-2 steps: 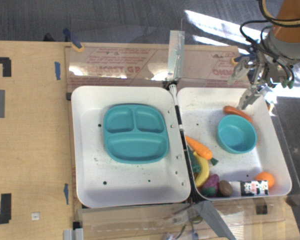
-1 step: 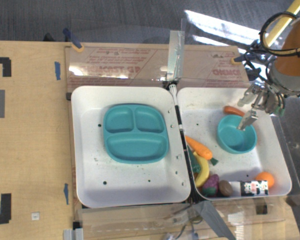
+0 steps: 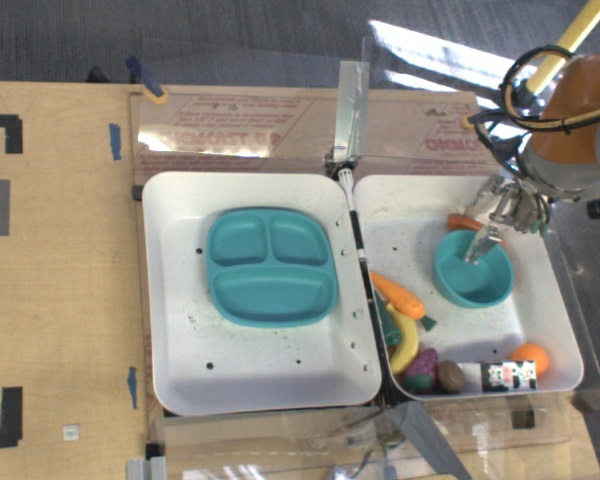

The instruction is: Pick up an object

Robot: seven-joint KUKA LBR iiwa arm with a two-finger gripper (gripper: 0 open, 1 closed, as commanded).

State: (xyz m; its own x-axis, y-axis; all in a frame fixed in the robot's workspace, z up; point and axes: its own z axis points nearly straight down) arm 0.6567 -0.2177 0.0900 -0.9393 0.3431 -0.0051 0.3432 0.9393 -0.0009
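Where the left bin (image 3: pixel 170 298) sits, a teal divided plate (image 3: pixel 272 266) lies flat in its middle, three compartments plainly visible. Along the divider between the bins, toys crowd the near left corner of the right bin (image 3: pixel 550 298): an orange carrot (image 3: pixel 398 294) with a green tip, a yellow banana (image 3: pixel 405 342) partly under it, a purple piece (image 3: pixel 423 364) and a brownish lump (image 3: pixel 449 374) too small to identify. Further right on the near wall lie a small black-and-white box (image 3: pixel 509 375) and an orange ball (image 3: pixel 530 359). A teal bowl (image 3: pixel 474 271) stands toward the far right of this bin. Over the bowl's far rim hangs the gripper (image 3: pixel 483 240), one metal finger tip reaching down into the bowl; nothing is seen between the fingers, and how wide they stand cannot be told. An orange-red scrap (image 3: pixel 463 223) peeks out behind it, mostly hidden. The arm's orange band (image 3: pixel 570 93) is cut off at the right edge.
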